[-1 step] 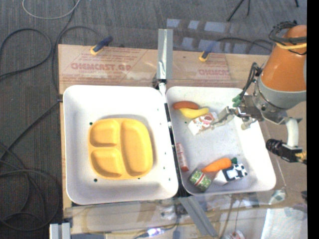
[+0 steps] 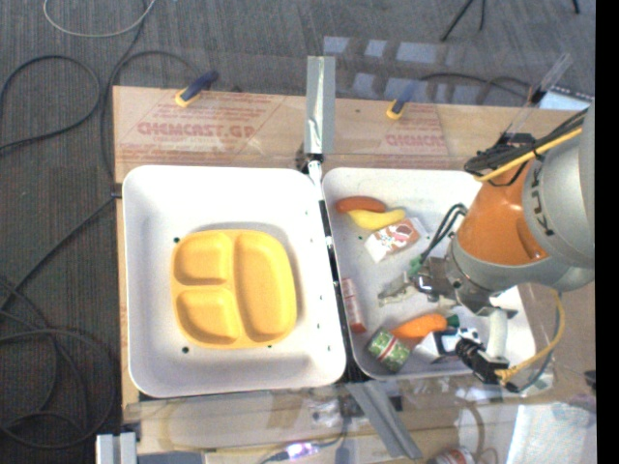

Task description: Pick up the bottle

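Note:
A small green bottle (image 2: 389,349) with a red and white label lies on its side near the front wall of the right bin (image 2: 338,259). My gripper (image 2: 422,278) hangs low over the middle of that bin, up and to the right of the bottle and apart from it. An orange carrot-like piece (image 2: 423,328) lies between the gripper and the bottle. The wrist hides what is directly under the gripper.
The right bin also holds a red piece (image 2: 360,204), a yellow banana-like piece (image 2: 379,219), a white and red packet (image 2: 392,241), a small grey thing (image 2: 394,290) and a thin red stick (image 2: 350,304) along its left wall. The left bin (image 2: 145,259) holds a yellow divided tray (image 2: 235,285).

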Controlling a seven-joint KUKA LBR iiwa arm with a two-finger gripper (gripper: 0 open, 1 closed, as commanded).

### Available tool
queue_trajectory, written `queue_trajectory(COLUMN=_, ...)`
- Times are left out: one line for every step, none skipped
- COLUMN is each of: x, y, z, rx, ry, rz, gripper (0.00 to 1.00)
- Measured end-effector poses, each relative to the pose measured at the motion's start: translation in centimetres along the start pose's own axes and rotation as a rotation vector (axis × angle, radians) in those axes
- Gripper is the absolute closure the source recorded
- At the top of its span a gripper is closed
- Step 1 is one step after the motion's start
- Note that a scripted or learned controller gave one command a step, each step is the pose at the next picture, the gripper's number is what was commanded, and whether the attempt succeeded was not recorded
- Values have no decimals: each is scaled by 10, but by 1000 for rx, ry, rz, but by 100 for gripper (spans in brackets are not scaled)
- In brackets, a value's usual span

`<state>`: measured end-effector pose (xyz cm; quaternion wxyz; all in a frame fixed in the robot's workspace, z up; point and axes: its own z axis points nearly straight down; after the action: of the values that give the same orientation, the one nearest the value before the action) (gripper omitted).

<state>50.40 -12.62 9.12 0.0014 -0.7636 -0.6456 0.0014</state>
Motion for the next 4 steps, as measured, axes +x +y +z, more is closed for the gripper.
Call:
queue_trajectory(x=111, y=-41, z=-91, rx=2, ry=-1, rz=48, gripper=0)
queue_trajectory(x=21, y=-26, z=-62, rx=1, ry=-1, rz=-218, gripper=0)
queue_trajectory(x=24, y=-22, z=2, rx=-12, ry=-2, rz=-255, gripper=0)
queue_trajectory(x=13, y=101, z=-54, rx=-3, ry=-4, rz=-233, gripper=0)
